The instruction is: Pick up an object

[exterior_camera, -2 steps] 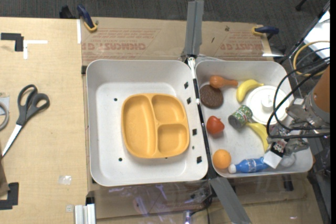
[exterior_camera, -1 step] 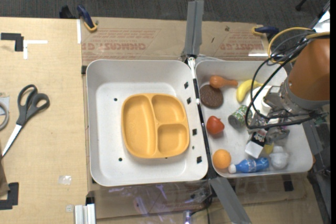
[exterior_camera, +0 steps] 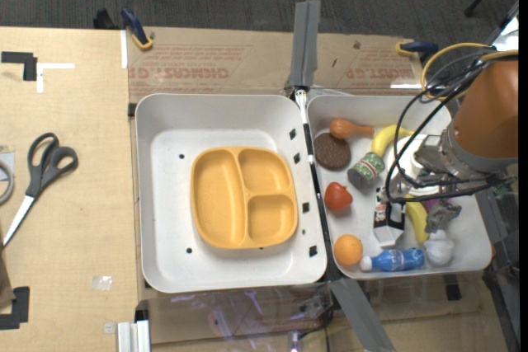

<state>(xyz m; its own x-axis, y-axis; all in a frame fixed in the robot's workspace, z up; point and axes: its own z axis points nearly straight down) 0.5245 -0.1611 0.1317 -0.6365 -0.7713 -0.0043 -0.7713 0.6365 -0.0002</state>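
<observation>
The left bin (exterior_camera: 157,202) at frame centre holds a yellow divided plate (exterior_camera: 245,197); the right bin (exterior_camera: 470,255) is crowded with small goods. The arm (exterior_camera: 487,115) comes in from the right edge, and its gripper (exterior_camera: 404,198) sits low over the middle of that bin; whether it is spread or clenched I cannot tell, and nothing is seen in its grasp. Just beside it lie a banana (exterior_camera: 417,220) and a small carton (exterior_camera: 382,218). The banana looks the likeliest target: light, slightly soft, smooth-skinned, best pinched across its middle. Nearby are a blue bottle (exterior_camera: 396,260), a green can (exterior_camera: 366,169), a brown disc (exterior_camera: 332,151), a tomato (exterior_camera: 337,196) and an orange (exterior_camera: 348,249).
</observation>
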